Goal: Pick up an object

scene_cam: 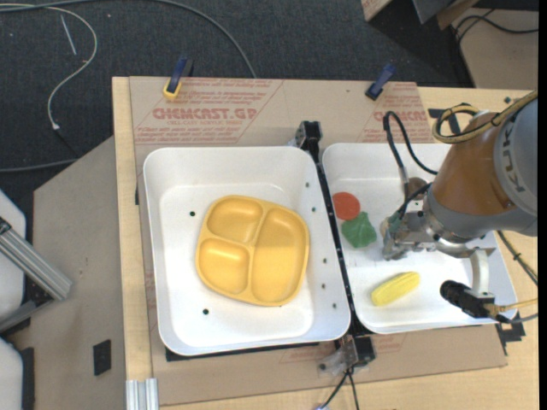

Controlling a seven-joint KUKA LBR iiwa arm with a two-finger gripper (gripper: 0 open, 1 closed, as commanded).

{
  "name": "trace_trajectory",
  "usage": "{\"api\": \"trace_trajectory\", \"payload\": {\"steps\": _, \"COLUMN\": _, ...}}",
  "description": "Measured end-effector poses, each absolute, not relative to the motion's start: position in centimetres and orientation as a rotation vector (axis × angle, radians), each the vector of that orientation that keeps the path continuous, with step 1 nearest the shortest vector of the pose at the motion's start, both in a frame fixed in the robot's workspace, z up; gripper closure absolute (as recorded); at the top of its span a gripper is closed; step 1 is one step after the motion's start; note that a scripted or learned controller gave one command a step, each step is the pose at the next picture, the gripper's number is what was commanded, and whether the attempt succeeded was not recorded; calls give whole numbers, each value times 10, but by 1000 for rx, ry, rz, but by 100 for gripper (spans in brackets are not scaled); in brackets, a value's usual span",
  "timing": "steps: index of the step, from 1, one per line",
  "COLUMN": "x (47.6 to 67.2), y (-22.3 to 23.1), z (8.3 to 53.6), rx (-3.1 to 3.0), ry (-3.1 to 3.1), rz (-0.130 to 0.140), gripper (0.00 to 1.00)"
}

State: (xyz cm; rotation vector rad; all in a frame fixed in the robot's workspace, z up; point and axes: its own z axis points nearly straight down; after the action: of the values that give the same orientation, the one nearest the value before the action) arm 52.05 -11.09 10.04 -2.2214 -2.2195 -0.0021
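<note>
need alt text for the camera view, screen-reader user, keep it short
A grey robot arm with an orange band reaches from the right into the right white bin, its gripper low beside a green toy, a red round piece and a yellow corn cob. The left white bin holds a yellow three-compartment plate.

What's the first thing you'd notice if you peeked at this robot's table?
Probably the big yellow divided plate, lying in the middle of the left white bin. Next, the grey and orange robot arm reaching over the right bin, its gripper down beside a green toy. An orange-red round piece touches the green toy, and a yellow corn cob lies nearer the front.
</note>
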Motion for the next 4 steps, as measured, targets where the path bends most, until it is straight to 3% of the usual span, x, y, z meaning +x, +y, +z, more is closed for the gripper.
{"api": "trace_trajectory", "payload": {"steps": 3, "x": 518, "y": -107, "z": 243, "rx": -2223, "ry": -2227, "rz": -6, "gripper": 100}}
{"api": "trace_trajectory", "payload": {"steps": 4, "x": 541, "y": -63, "z": 247, "rx": -2215, "ry": -2229, "rz": -5, "gripper": 100}}
